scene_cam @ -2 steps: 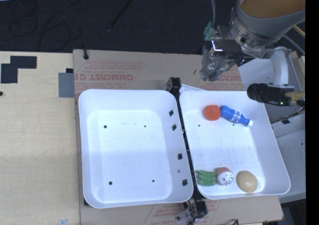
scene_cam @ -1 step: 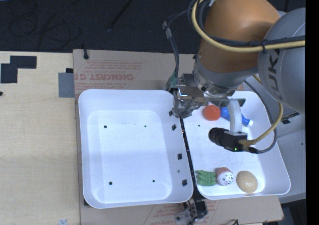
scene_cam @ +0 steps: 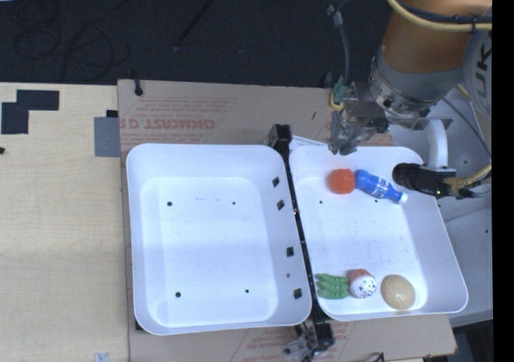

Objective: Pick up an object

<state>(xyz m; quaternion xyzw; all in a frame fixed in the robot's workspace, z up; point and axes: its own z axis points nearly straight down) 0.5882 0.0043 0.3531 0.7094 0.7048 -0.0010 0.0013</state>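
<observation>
The right bin (scene_cam: 426, 232) holds an orange-red ball (scene_cam: 341, 181) and a blue bottle (scene_cam: 378, 186) near its far edge. Along its near edge lie a green toy (scene_cam: 331, 286), a small white and red object (scene_cam: 362, 284) and a tan egg-shaped thing (scene_cam: 397, 291). My gripper (scene_cam: 345, 144) hangs over the bin's far rim, just above and behind the orange-red ball, with nothing seen between its fingers. Whether they are open or shut is not clear.
The left bin (scene_cam: 140, 192) sits beside the right one, joined by a black hinge strip (scene_cam: 291, 224). Both rest on a cardboard sheet (scene_cam: 209, 111). A black cylinder (scene_cam: 418, 178) juts in at the right bin's far right corner.
</observation>
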